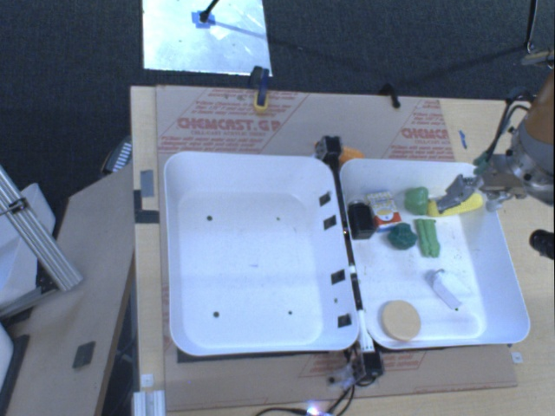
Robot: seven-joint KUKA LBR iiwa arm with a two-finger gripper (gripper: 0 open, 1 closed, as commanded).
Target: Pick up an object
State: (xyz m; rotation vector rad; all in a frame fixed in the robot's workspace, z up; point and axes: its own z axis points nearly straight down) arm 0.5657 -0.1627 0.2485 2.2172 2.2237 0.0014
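Banana [469, 204] is the nearest thing to the jaws [452, 199]: it lies yellow in the right bin [503, 267], by the far right wall, its long axis running left to right, and the jaws sit at its left end. Whether they are spread or pinching it I cannot tell. Further left lie a green lime [417, 200], a green pepper [427, 237] and a round wooden disc [401, 320].
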